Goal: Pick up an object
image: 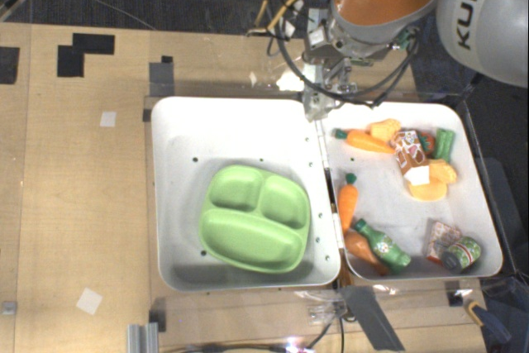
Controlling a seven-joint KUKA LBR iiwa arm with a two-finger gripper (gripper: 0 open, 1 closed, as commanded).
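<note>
Nearest the camera, along the front wall of the right bin, lie a green bottle with a brown item just beside it on its left, a small green can, and a crumpled packet touching the can. A little farther in, an orange carrot with a green top rests against the divider between the two bins. In the left bin sits a light green three-compartment tray, slightly tilted, taking up the middle of the floor. Toward the back of the right bin a cluster gathers: a yellow cheese-like wedge, a brown packet, a green piece and a second carrot. Farthest off, the pincer hangs over the rear rim where the bins meet, above the wooden surface; its tip is small and blurred, so whether it is released or clenched I cannot tell, though nothing appears to be caught in it.
</note>
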